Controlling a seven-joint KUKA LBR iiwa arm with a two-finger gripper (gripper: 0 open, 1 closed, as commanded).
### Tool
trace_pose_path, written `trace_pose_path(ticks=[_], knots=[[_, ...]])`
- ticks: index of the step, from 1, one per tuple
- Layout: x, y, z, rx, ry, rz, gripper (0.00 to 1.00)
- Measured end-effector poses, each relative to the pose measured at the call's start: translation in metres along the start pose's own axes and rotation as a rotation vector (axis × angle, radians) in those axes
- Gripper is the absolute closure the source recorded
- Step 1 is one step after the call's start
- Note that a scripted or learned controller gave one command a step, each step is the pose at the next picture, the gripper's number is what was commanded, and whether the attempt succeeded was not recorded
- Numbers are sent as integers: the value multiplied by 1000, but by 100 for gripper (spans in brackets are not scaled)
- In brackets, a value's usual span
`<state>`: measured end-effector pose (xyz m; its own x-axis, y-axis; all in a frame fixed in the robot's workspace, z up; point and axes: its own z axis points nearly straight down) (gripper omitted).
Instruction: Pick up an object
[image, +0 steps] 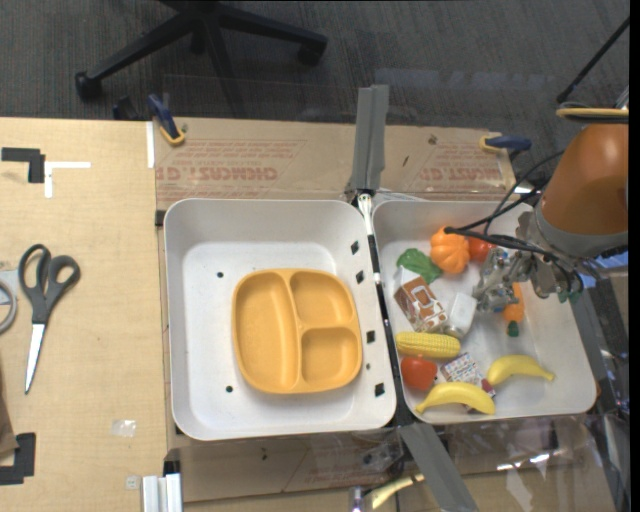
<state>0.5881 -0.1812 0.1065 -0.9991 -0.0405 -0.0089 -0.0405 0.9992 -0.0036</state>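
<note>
End effector (497, 283) hangs in the right bin (578, 372) beside the pumpkin (450, 251); its grip state unclear.

The claw (497, 283) is too blurred to tell its grip.

**My arm, reaching in from the right**

My arm (592, 180) comes in from the right, orange band uppermost, wrist bent steeply downward. My tool (497, 283) hangs low at its end, pointing down and leftward, with dark cables looping around the wrist.
</note>
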Motion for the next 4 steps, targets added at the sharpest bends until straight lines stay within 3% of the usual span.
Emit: trace_pose_path(ticks=[1, 2, 4], knots=[[0, 0, 0, 0, 0, 0, 0], [-24, -5, 13, -2, 2, 34, 0], [-23, 21, 14, -2, 5, 278, 0]])
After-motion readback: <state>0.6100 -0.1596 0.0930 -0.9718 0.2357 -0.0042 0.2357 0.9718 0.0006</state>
